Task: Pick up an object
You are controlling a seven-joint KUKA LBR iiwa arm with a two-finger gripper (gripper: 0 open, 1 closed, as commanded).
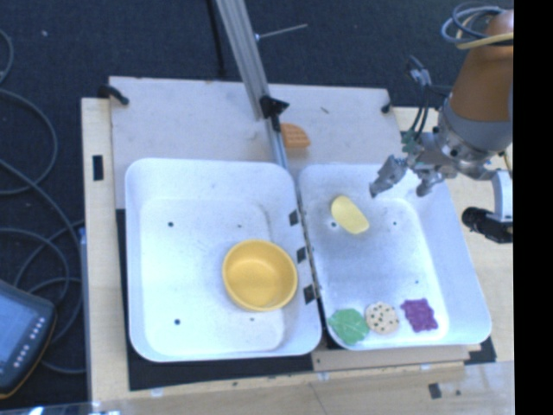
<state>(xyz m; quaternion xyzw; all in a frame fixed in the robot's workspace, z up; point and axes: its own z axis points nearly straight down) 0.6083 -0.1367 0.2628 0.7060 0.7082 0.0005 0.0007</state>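
Note:
My gripper [406,181] hangs open over the back right part of the right bin [449,258], with nothing between its two spread fingers. A pale yellow lump [349,214] lies in that bin's back left, to the left of the gripper and apart from it. Along the right bin's front edge lie a green piece [348,325], a round cookie with dark spots [382,317] and a purple piece [419,314]. A yellow bowl [259,274] stands upright in the left bin [164,232].
A slanted metal post [251,59] rises from the bench behind the seam between the bins. A small orange object [295,137] lies on the bench behind the bins. Cables and a tablet [22,335] lie on the floor at the left.

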